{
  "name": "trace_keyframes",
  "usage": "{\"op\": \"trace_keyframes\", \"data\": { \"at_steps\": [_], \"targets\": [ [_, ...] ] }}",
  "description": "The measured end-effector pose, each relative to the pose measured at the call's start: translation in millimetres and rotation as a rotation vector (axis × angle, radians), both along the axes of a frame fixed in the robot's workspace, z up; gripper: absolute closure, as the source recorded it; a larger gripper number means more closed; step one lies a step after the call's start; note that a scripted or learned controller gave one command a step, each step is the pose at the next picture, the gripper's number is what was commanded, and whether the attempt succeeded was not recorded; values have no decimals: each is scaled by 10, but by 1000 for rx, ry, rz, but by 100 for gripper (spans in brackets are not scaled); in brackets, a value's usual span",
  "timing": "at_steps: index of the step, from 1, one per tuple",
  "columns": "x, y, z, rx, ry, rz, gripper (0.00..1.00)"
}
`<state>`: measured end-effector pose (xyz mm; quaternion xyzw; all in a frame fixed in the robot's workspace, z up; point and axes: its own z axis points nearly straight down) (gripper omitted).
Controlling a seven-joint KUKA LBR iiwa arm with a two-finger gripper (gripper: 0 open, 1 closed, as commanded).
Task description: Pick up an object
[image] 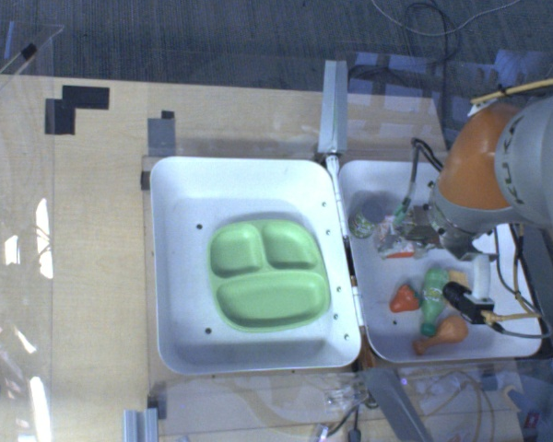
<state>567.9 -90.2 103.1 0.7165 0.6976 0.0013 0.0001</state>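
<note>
The right bin holds several small objects. A green bottle lies near its front, with a red-orange piece to its left and an orange-brown pear-shaped piece below it. A small round greenish object sits near the bin's left wall. My gripper hangs low over the middle of the right bin, between the round object and the bottle. A thin red sliver shows just beneath it. The arm's orange band covers the bin's far right part.
The left bin holds a green divided plate. A metal divider stands between the bins at the back. Black cables trail along the right bin's right side. A small yellow piece lies beside the bottle.
</note>
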Motion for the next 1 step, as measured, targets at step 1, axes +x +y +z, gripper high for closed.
{"op": "trace_keyframes", "data": {
  "at_steps": [1],
  "targets": [
    [1,300,1223,-2,0,-189,100]
  ]
}}
